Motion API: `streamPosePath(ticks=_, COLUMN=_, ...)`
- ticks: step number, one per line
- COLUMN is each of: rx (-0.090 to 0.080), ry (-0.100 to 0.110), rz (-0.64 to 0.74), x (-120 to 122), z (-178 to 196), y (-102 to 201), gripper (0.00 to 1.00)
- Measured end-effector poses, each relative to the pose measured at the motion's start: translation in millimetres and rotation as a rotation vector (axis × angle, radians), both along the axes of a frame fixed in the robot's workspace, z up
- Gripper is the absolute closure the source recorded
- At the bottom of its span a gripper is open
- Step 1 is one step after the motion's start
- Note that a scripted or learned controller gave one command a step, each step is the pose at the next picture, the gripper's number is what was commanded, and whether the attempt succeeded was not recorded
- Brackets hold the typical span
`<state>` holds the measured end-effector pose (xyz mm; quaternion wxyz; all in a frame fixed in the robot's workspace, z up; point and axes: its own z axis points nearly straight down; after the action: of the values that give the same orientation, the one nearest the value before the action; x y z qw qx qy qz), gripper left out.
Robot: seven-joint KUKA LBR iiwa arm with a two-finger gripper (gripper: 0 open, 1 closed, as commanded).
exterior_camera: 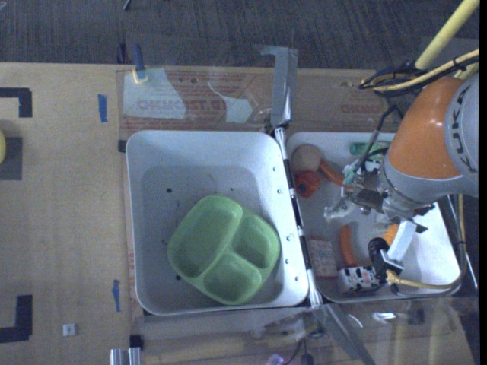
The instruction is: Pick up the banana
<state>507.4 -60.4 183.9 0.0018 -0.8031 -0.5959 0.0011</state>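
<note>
My gripper (344,204) hangs low over the middle of the right bin (449,261), below the grey and orange wrist. The wrist and arm cover much of that bin's centre and right side, and I cannot pick out a banana among the parts that show. A thin yellow curved strip (422,284) runs along the bin's front wall; whether it is fruit or cable I cannot tell. Just below the gripper lies an orange stick-shaped item (346,243).
In the right bin's back left corner sit a tan ball (307,157), a red-orange piece (307,183) and an orange carrot-like piece (330,172). A pink packet (323,256) and a small dark box (354,277) lie at its front. The left bin (152,166) holds a green divided plate (224,248).
</note>
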Motion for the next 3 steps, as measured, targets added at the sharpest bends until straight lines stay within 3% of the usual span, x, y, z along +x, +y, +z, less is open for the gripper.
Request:
streamPosePath(ticks=1, rx=-0.002, ry=-0.007, rz=-0.182, x=-7, z=-98, y=-50, gripper=0.00)
streamPosePath(ticks=2, rx=-0.003, ry=-0.002, rz=-0.450, x=-29, z=-63, y=-57, gripper=0.00)
streamPosePath(ticks=3, rx=-0.004, ry=0.001, rz=-0.981, x=-28, z=0, y=-2, gripper=0.00)
